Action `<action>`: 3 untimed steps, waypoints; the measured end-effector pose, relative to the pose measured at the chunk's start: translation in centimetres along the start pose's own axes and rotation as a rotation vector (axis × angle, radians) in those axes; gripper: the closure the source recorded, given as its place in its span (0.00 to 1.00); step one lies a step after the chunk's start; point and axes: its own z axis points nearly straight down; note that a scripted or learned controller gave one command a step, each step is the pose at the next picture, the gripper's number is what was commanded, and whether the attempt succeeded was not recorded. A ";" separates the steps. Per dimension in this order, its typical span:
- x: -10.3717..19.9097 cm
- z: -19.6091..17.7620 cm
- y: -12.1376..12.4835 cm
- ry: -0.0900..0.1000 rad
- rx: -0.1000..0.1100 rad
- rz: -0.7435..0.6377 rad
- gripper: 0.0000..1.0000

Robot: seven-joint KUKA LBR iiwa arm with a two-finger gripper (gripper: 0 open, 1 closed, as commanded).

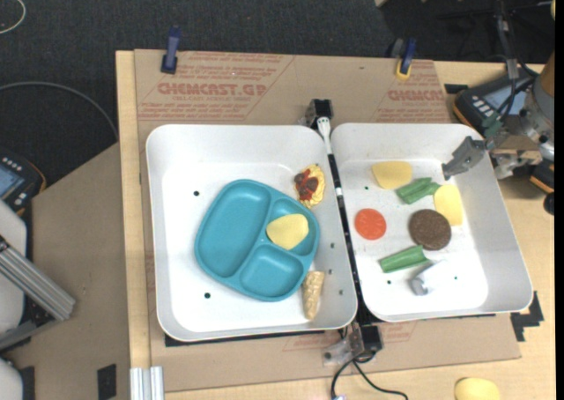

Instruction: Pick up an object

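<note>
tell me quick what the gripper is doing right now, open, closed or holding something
Gripper: cannot be told. It sits over the upper right corner of the right white bin, with nothing seen held.

Right bin's loose objects: pale yellow piece point(391, 174) near the back, green piece point(416, 189) just beside it, another yellow piece point(449, 204), brown disc point(430, 228), orange disc point(370, 224), second green piece point(403, 258), small grey part point(418, 282) at front
</note>
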 end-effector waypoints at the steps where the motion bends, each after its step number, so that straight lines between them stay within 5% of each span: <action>1: 0.0 -1.1 0.1 -0.001 -0.003 -0.001 1.00; 2: 0.6 -7.7 -0.8 -0.002 -0.007 -0.002 1.00; 3: -2.5 -9.6 -5.9 -0.001 -0.001 0.004 1.00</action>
